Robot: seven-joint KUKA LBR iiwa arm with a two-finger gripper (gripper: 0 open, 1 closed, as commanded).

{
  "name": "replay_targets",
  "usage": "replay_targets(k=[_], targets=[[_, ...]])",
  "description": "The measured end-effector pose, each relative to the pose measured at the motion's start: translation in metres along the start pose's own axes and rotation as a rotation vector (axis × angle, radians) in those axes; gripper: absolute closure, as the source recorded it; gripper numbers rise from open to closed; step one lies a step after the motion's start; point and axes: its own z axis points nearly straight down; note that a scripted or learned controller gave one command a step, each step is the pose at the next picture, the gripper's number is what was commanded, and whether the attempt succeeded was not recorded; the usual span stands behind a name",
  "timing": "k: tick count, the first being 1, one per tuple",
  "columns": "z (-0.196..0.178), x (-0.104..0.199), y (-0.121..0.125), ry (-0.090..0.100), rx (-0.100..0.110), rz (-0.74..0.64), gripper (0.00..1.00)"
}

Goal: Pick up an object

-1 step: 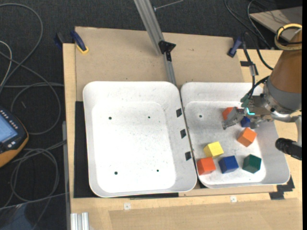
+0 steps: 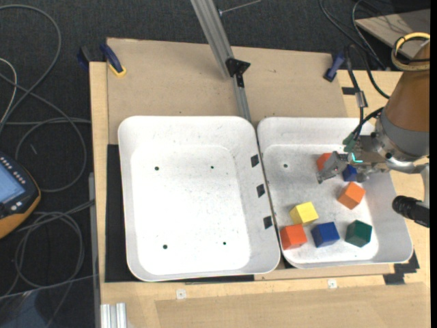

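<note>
My gripper [image 2: 343,168] hangs low over the back half of the right bin [image 2: 287,149], with the arm coming in from the right. A red-orange block [image 2: 323,160] lies right at its left side. A small blue block [image 2: 351,173] peeks out just beneath it. An orange block [image 2: 351,195] sits a little nearer the front. Along the front of the bin lie a yellow block [image 2: 304,212], a red block [image 2: 294,236], a second blue block [image 2: 326,234] and a green block [image 2: 358,233]. From this angle I cannot see whether anything is gripped.
The left bin [image 2: 184,135] stands beside the right one, with black clips [image 2: 260,190] along the shared wall. A slanted metal pole [image 2: 215,29] rises behind the bins. Cables and a handheld pendant [image 2: 13,193] lie on the floor at left.
</note>
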Motion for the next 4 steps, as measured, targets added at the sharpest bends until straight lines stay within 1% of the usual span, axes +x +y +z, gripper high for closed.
replay_targets(k=[1, 2, 3, 4], targets=[[0.047, -0.007, -0.005, 0.001, 0.007, 0.002, 0.00], [0.110, -0.007, -0.009, 0.002, 0.009, 0.001, 0.00], [0.131, -0.005, -0.002, 0.007, -0.012, -0.001, 0.00], [0.118, -0.006, 0.000, 0.003, -0.022, -0.002, 1.00]])
